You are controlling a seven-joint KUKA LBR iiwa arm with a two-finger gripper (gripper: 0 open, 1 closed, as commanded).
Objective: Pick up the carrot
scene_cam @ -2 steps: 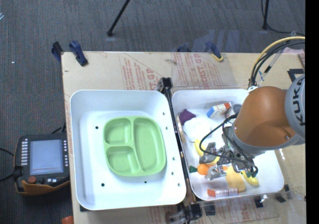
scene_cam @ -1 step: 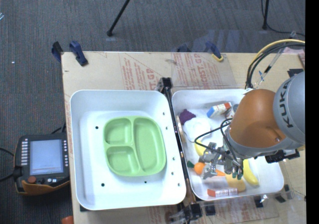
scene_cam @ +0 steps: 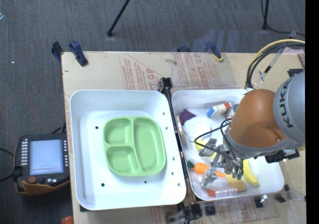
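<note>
Two bins sat side by side; I saw the carrot in the right bin, just beside the banana. The gripper hovered against the carrot's right (probably lining up); whether it gripped anything I couldn't tell.

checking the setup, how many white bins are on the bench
2: the left bin holds a green tray; the right bin holds the carrot and other items.

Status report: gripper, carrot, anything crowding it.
Gripper low in right bin, grip unclear. Carrot lies beside it. Banana and small bottle close by.
</note>
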